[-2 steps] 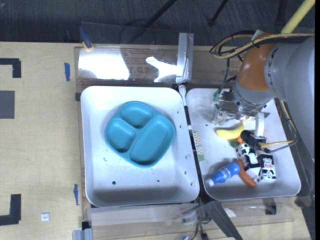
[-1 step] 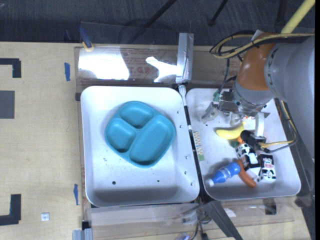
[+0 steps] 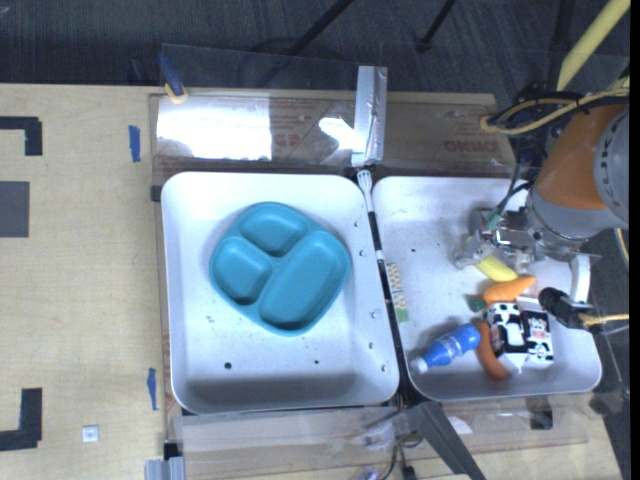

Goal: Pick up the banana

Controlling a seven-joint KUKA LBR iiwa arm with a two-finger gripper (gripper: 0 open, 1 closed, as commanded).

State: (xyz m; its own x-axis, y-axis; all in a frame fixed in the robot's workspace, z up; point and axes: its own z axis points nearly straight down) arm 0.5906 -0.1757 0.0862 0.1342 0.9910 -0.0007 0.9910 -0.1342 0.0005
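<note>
Reaching in from the right, I hung my claw (image 3: 497, 240) low over the right bin (image 3: 430, 218), just above the banana (image 3: 493, 268). Whether it was spread or pressed together I could not tell. The banana lay beside a carrot (image 3: 510, 289), near a blue bottle (image 3: 450, 348). A blue divided tray (image 3: 280, 266) sat in the left bin (image 3: 190, 268).

1. A blue divided tray (image 3: 280, 266) lies in the middle of the left bin (image 3: 190, 208).
2. In the right bin (image 3: 420, 218), near its front edge, lies a blue bottle (image 3: 448, 349).
3. Beside the bottle sit a black-and-white carton (image 3: 524, 334) and an orange carrot (image 3: 509, 289).
</note>
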